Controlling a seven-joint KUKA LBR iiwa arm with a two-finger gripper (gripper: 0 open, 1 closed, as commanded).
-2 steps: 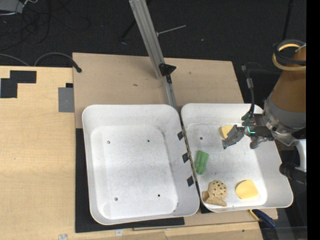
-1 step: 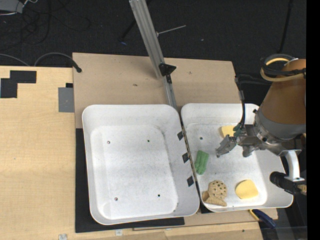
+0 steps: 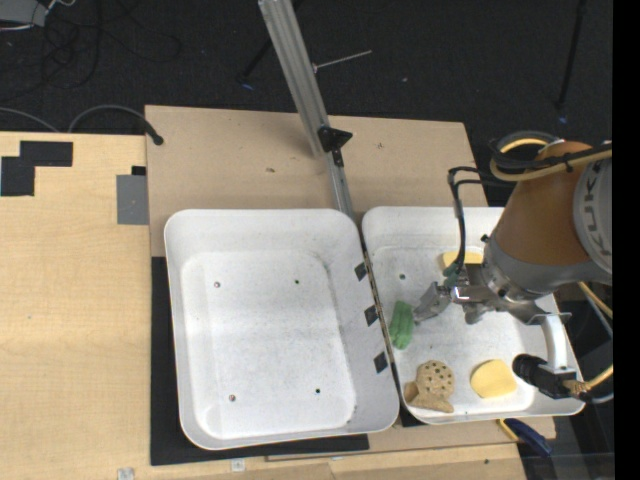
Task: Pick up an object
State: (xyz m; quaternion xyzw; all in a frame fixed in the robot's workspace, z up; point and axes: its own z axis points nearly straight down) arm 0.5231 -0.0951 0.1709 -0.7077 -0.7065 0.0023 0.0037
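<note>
My gripper reaches into the right bin from the right, hovering over its middle. Its tips sit just right of a green oblong object that lies against the bin's left wall. A tan speckled cookie-like piece lies near the front edge of the right bin. Beside it to the right is a yellow round object. Another yellow item peeks out behind the arm's wrist, partly hidden. I see nothing between the fingers.
The left bin sits beside the right one, joined by black clips. A metal rail slants down from the top to the bins' back edge. Cables loop near the arm at right.
</note>
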